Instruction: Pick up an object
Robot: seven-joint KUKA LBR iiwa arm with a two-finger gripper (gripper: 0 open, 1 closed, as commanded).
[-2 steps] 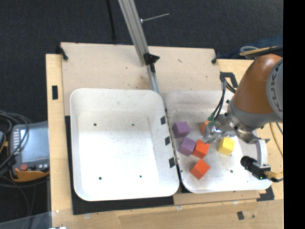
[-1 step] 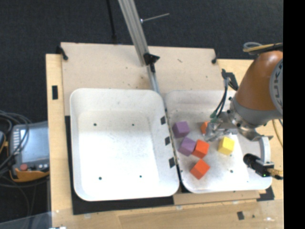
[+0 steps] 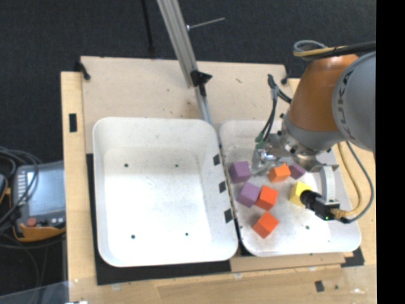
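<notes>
While the arm (image 3: 329, 100) is reaching in from the right and its gripper (image 3: 271, 159) is hanging low over the far part of the right bin (image 3: 345, 236), nothing is showing as lifted, so I judge the pick is not yet done and the grasp and raise are both left. The blocks are all lying in that bin: a purple block (image 3: 240, 171) just left of the gripper, an orange block (image 3: 279, 173) just beneath it, then a second purple block (image 3: 249, 194), two more orange blocks (image 3: 267, 197) (image 3: 266, 224) and a yellow piece (image 3: 298, 192) nearer, while the left bin (image 3: 158, 128) is sitting apart. The wrist is hiding the gripper's tips, so whether it is open or closed I cannot tell, and a purplish bit beside the orange block is too hidden to name.
</notes>
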